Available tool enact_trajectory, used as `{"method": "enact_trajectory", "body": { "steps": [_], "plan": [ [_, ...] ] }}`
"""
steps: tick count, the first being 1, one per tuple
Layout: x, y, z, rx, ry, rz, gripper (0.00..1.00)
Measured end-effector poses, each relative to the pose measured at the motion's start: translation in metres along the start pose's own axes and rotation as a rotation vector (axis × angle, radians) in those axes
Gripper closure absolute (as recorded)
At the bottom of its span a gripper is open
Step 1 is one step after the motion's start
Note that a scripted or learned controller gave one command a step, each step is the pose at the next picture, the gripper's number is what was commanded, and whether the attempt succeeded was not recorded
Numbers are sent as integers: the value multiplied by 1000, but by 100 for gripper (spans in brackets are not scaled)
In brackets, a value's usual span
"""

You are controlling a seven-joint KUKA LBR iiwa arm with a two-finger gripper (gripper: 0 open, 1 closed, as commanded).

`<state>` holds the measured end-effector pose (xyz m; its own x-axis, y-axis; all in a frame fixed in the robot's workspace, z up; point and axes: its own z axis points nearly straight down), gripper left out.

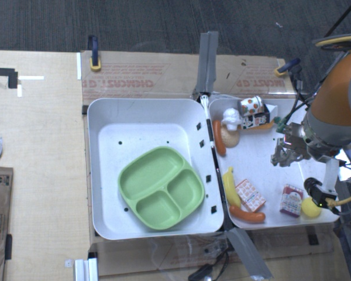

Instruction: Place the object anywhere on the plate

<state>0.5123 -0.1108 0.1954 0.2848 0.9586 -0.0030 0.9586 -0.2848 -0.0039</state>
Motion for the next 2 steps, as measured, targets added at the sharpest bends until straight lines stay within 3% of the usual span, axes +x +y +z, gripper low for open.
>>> {"method": "enact_trajectory", "body": {
  "steps": [1, 2],
  "plan": [
    [101, 59, -23, -2, 0, -53, 100],
    [143, 110, 4, -2, 0, -163, 100]
  ]
}}
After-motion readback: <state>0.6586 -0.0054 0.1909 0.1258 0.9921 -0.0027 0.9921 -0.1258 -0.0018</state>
